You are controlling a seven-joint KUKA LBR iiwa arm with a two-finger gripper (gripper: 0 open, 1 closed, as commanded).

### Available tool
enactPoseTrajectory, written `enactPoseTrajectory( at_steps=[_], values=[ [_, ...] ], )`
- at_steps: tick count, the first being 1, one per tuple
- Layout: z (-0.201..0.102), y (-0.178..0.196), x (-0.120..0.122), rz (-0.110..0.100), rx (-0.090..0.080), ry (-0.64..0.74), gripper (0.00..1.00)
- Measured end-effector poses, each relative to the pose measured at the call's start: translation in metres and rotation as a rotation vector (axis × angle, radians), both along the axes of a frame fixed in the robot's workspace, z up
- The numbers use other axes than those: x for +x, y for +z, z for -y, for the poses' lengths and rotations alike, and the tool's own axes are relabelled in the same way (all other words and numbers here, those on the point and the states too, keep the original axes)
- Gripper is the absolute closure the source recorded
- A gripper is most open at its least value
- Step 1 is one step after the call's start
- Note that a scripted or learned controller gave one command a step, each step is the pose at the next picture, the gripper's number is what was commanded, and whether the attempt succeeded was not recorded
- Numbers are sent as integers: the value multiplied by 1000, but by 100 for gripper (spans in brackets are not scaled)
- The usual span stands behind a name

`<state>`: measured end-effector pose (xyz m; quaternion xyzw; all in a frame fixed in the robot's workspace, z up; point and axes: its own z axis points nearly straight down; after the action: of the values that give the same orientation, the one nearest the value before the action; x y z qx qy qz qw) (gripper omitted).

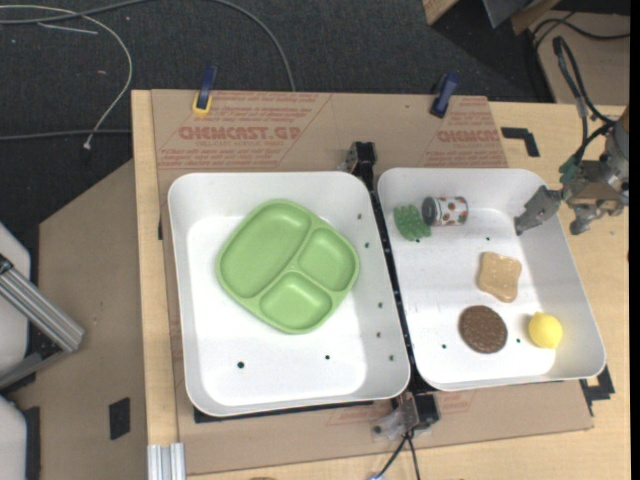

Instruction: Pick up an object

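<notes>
Toast [499, 275] mid-bin, tool [556, 209] at rim.

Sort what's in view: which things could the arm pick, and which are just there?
Pickable, right bin: green toy, small can, toast piece, brown cookie, yellow lemon. The gripper is at this bin's upper right edge.

Bystanders: green divided plate in left bin, blue clamps.

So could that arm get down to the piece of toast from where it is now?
Probably yes. The end effector hovers at the right bin's far right edge, and the toast lies flat with bare floor around it, apart from the brown cookie and yellow lemon.
</notes>
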<state>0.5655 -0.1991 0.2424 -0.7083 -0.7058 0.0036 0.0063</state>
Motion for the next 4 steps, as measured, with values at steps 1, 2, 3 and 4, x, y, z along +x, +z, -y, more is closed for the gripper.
enactPoseTrajectory(
  at_steps=[1, 2, 3, 4],
  values=[
    [-1, 8, 3, 14, -3, 4, 0],
    [-1, -34, 5, 9, -1, 4, 0],
    [0, -77, 4, 8, -1, 3, 0],
    [7, -135, 7, 8, -1, 3, 0]
  ],
)
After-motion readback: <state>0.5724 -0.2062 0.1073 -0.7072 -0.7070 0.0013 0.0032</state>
